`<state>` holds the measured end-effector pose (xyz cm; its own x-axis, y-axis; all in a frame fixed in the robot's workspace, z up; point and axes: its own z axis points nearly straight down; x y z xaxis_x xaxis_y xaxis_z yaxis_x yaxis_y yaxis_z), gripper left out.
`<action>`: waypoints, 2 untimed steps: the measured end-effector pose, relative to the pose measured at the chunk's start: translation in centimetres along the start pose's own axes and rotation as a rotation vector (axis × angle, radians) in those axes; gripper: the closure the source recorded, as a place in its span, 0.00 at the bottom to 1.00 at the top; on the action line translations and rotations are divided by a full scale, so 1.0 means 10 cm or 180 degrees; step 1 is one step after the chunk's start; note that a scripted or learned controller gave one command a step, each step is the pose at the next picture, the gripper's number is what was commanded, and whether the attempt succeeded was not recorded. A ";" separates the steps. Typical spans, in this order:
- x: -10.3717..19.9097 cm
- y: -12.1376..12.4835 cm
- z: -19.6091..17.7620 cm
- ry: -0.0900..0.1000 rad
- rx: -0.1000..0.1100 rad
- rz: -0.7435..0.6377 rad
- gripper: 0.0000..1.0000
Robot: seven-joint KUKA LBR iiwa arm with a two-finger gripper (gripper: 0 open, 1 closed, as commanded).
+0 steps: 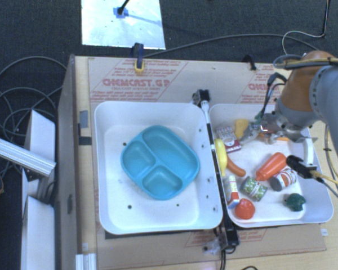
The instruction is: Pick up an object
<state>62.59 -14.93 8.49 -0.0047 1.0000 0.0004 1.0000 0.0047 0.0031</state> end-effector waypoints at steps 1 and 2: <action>0.20 0.35 0.05 -0.0004 0.0119 0.0038 0.00; -0.43 -0.24 0.00 -0.0009 0.0006 0.0008 0.00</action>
<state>60.21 -19.23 8.47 -0.0020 1.0000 -0.0024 1.0000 0.0020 0.0014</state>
